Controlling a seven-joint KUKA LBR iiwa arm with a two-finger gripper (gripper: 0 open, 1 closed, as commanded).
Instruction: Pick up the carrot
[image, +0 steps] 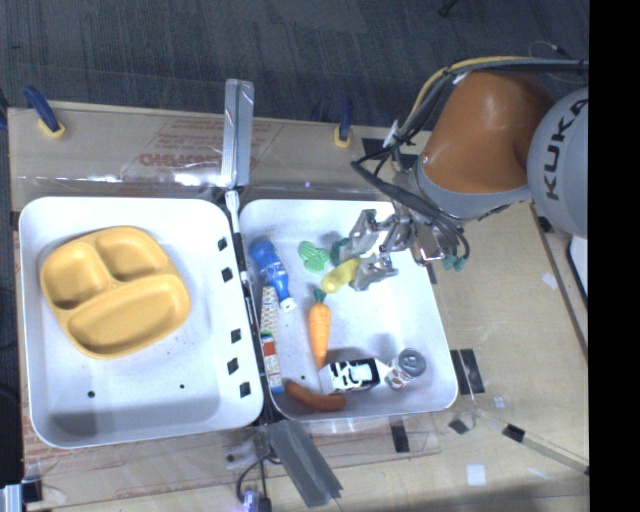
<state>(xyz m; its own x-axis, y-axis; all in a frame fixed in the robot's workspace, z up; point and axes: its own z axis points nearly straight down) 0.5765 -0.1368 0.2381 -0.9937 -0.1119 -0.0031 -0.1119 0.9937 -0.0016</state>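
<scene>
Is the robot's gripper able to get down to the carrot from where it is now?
Probably yes. The carrot lies uncovered in the right bin, with bare floor on its right. The gripper hangs just above and right of it. The blue bottle lies close on its left.

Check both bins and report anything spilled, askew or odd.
Nothing spilled or broken. The right white bin is a jumble: the orange carrot, blue bottle, brown sausage and black-and-white carton lie flat at mixed angles. The yellow divided plate sits skewed in the left white bin.
</scene>
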